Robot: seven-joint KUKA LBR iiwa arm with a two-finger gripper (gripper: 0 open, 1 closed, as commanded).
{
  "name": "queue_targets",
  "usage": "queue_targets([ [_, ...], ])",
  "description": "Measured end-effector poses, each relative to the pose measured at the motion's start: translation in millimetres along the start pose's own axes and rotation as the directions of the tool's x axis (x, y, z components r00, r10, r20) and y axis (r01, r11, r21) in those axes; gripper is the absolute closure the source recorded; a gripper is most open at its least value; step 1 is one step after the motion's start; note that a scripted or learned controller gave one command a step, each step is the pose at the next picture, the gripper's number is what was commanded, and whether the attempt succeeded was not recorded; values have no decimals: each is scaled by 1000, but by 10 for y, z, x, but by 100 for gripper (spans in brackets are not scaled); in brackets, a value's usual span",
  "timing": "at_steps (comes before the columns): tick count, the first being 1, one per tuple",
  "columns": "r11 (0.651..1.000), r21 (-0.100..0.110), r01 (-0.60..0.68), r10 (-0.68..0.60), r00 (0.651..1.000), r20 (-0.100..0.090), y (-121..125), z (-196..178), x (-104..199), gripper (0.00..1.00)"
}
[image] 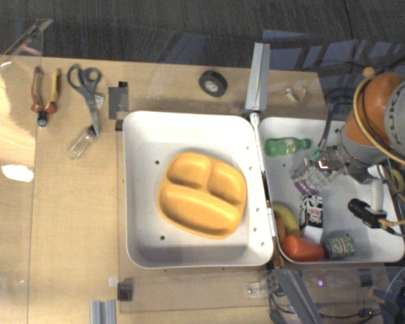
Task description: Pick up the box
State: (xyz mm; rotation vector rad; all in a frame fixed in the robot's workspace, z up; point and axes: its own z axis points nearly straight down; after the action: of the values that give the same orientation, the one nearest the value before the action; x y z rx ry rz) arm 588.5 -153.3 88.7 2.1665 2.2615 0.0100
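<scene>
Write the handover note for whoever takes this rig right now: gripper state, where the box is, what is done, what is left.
Gripper: low over the upper middle of the right bin, arm reaching in from the right. Whether it grips anything cannot be told.
Box: small, black and white, lying in the right bin just below the gripper, apart from it, next to the banana.
Also in that bin: green bottle, red-orange item, small can. Left bin has a large yellow moulded piece.
Done: arm is near the box.
Left: grasp the box and lift it.
</scene>
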Motion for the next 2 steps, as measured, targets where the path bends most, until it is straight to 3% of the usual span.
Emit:
queue_targets([
  [1, 1000, -11, 2, -2, 1000, 4, 39, -134, -7, 100],
  [2, 991, 2, 132, -132, 991, -2, 49, -1563, 675, 100],
])
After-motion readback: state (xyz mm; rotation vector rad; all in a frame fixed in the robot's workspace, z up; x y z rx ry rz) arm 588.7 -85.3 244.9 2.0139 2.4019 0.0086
